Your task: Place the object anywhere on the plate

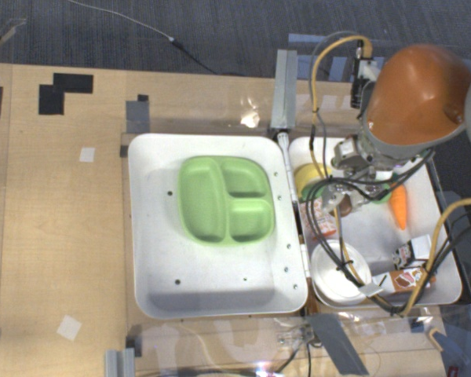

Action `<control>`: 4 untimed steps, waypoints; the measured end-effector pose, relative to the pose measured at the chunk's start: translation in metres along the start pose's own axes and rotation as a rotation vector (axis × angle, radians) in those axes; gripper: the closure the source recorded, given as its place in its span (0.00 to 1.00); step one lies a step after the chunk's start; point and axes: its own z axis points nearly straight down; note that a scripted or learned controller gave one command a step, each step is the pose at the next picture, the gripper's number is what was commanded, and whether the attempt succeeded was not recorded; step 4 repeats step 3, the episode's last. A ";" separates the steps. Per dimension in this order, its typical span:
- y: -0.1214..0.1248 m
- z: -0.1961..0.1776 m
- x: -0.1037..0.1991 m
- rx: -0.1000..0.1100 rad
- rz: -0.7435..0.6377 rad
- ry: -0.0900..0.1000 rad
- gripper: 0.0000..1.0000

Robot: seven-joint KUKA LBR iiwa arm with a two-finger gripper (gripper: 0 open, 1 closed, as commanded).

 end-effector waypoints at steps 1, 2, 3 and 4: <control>-0.016 0.000 -0.072 0.001 -0.059 0.000 1.00; -0.014 -0.044 -0.127 0.003 -0.171 0.000 1.00; -0.014 -0.043 -0.125 0.000 -0.168 0.000 0.00; -0.014 -0.043 -0.125 0.000 -0.168 0.000 0.00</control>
